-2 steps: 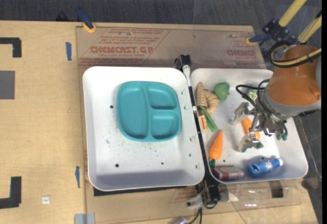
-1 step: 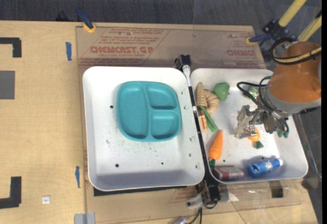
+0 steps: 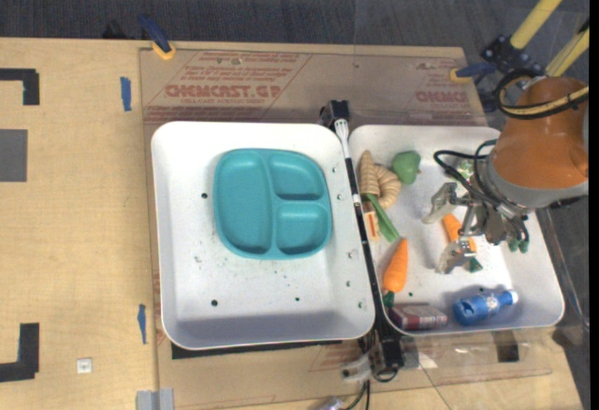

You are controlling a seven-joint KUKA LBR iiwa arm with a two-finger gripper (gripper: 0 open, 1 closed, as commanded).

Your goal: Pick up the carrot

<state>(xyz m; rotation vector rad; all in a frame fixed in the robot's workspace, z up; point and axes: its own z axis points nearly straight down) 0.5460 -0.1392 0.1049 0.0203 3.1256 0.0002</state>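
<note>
The carrot (image 3: 396, 266), orange with a green top pointing up-left, lies in the right bin (image 3: 543, 291) near its left wall. My gripper (image 3: 449, 230) hangs over the middle of that bin, to the right of the carrot and apart from it. Its fingers (image 3: 440, 203) stand spread, and a small orange piece (image 3: 452, 225) lies on the bin floor between them. The carrot is not between the fingers.
The right bin also holds a beige ribbed toy (image 3: 379, 179), a green piece (image 3: 407, 165), a blue bottle (image 3: 485, 305) and a dark red item (image 3: 421, 315) along the front. In the left bin (image 3: 178, 305) sits a teal divided plate (image 3: 274, 202).
</note>
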